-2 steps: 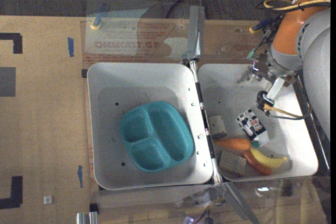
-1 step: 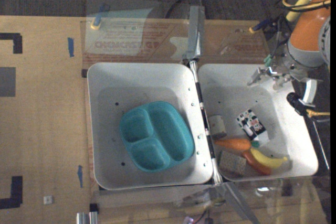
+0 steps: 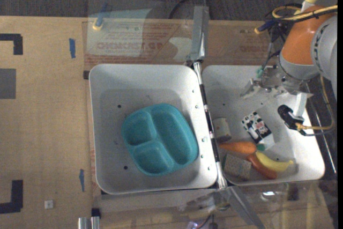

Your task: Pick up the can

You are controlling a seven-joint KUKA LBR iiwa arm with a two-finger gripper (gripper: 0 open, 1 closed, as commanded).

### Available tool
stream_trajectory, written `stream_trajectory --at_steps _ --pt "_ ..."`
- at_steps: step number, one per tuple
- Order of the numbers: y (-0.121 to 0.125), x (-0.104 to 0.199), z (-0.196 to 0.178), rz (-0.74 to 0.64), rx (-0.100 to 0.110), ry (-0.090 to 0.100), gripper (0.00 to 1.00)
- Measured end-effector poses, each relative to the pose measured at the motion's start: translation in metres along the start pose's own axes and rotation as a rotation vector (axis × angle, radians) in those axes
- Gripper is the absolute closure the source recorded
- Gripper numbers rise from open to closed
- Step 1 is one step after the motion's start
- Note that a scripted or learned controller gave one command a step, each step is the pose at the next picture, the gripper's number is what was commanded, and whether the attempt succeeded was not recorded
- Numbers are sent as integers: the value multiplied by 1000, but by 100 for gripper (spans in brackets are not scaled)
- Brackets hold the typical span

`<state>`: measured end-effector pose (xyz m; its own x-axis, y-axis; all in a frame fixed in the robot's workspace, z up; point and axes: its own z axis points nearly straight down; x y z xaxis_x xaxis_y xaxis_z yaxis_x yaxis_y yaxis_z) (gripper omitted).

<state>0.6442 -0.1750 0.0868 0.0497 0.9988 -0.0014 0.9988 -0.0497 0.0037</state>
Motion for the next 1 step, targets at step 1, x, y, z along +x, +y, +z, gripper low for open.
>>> stream_trajectory --at_steps 1 --pt "26 -37 -48 57 0 0 0"
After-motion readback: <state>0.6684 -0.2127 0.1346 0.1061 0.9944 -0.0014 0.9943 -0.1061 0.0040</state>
